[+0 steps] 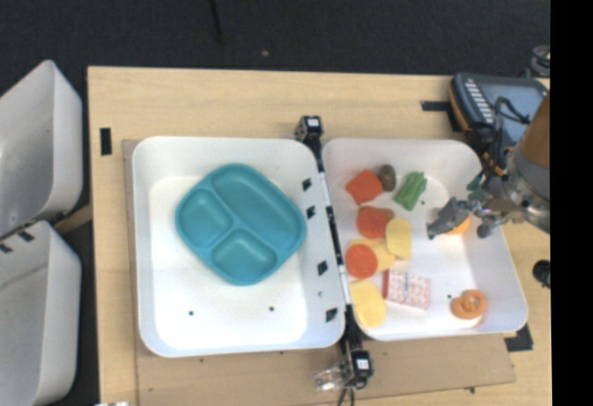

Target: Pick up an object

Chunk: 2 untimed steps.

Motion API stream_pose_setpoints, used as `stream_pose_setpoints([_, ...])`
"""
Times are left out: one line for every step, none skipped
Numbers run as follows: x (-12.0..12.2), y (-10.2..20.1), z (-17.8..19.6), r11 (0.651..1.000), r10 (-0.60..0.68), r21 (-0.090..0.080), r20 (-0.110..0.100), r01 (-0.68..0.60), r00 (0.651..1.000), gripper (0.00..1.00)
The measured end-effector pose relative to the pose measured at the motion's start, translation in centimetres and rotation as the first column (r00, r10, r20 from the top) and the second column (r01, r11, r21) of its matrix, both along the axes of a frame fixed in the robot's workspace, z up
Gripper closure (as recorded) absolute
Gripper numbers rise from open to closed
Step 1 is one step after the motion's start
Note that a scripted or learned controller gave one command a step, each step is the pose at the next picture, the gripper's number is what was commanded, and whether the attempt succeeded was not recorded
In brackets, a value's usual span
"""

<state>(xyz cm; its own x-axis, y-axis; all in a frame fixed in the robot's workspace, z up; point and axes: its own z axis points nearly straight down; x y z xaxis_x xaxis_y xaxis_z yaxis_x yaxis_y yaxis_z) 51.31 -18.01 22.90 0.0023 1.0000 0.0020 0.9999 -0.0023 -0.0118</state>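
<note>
The right bin [491, 265] holds several small items: a red-orange block [365, 184], a brown lump [386, 177], a green piece [410, 189], a red round piece [372, 221], two yellow pieces [399, 237] [369, 302], an orange disc [361, 260], a red-and-white packet [408, 288] and an orange ring [469, 304]. My gripper [463, 221] is low over the bin's right side, open, its two dark fingers [443, 219] spread apart. A small orange piece [460, 227] shows in the gap between them, against the bin floor.
The left bin [167, 302] holds a teal divided plate [241, 222]. A central divider with black clips [324, 237] separates the bins. A dark device with cables [482, 103] sits at the bench's back right. White chair-like shapes [37, 145] stand at the far left.
</note>
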Motion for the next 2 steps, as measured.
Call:
stream_pose_setpoints([0.3,0.0,0.7,1.0,0.004,-0.003,0.012,-0.003,1.0,0.0])
stream_pose_setpoints([-0.1,-0.5,-5.5,1.0,0.001,-0.003,0.009,-0.001,1.0,0.0])
